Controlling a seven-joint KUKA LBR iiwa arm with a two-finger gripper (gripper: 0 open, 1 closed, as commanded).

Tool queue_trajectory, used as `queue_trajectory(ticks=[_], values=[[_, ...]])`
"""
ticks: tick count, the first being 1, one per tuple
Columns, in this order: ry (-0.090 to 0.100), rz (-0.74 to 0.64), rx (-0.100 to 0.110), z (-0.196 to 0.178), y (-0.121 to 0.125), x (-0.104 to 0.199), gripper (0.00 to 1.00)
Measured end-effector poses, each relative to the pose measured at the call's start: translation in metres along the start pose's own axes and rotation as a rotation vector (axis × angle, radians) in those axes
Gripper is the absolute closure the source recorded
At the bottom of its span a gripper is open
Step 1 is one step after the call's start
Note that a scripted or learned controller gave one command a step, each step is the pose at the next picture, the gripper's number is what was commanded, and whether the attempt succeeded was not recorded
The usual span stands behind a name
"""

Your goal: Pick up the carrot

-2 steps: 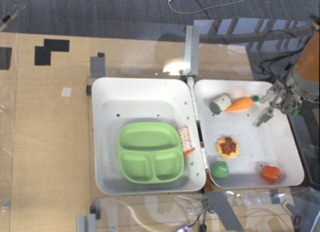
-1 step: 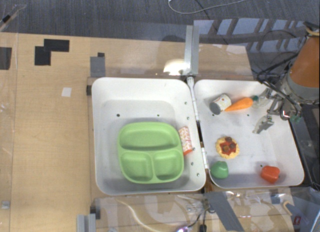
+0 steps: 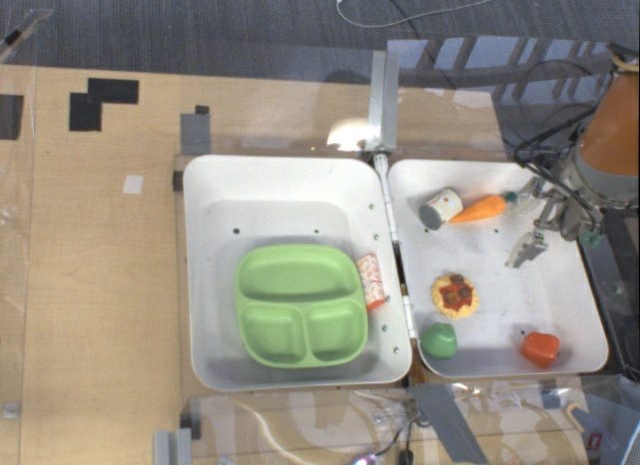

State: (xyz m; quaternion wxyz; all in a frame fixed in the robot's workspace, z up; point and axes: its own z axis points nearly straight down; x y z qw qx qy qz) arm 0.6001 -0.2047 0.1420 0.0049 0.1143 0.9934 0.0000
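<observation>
The orange carrot [image 3: 478,209] lies in the right bin [image 3: 570,293] near its far wall, with its green tip pointing right. My gripper [image 3: 526,225] hovers just right of the carrot's green end, at the bin's right side. Its fingers are spread open with nothing between them. One fingertip [image 3: 521,255] points down toward the bin floor. The carrot is not in the gripper.
A white-and-grey cylinder [image 3: 438,207] touches the carrot's left end. The same bin also holds a small pizza-like disc [image 3: 455,295], a green ball [image 3: 438,340] and a red-orange piece [image 3: 540,348]. The left bin [image 3: 215,203] holds a green divided plate [image 3: 300,305] and a striped packet [image 3: 370,279].
</observation>
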Motion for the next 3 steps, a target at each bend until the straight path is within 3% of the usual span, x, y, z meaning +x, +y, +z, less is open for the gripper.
queue_trajectory(ticks=[2, 3], values=[[0.0, 0.0, 0.0, 0.0, 0.0, 0.0, 0.0], [-0.002, -0.072, 0.0, -0.065, 0.029, 0.038, 0.0]])
